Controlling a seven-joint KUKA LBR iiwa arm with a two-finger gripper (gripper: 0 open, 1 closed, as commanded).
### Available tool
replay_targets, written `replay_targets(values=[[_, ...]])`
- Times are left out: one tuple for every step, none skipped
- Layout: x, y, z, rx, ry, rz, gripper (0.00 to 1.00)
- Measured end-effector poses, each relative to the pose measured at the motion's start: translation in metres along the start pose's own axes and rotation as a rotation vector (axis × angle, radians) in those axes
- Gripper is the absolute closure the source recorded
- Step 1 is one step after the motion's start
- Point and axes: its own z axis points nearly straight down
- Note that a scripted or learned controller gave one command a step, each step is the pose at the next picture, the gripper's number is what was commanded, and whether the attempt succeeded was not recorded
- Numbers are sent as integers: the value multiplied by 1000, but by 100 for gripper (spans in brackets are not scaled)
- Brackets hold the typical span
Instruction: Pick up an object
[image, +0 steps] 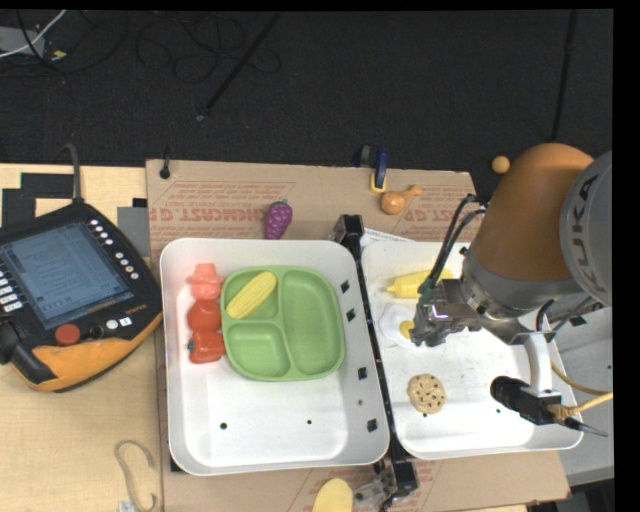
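Observation:
My gripper (428, 328) hangs low over the upper left part of the right bin (470, 440), under the grey arm with its orange band. A small yellow piece (406, 328) lies just left of the gripper, touching or nearly touching it. A longer yellow object (405, 287) rests a little farther back. A chocolate-chip cookie (427, 393) lies in front of the gripper, apart from it. In the left bin (260, 440) a green divided plate (300, 330) carries a corn cob (249, 294), and a red and pink toy figure (204, 315) lies beside it.
On the cardboard behind the bins lie a purple grape bunch (278, 218) and an orange gourd (398, 200). A teach pendant (70, 290) sits on the bench at the left. A yellow object (333, 495) lies at the front edge.

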Motion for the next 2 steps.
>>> replay_targets(values=[[-1, 1, 20, 3, 0, 1, 100], [-8, 1, 12, 0, 0, 1, 100]])
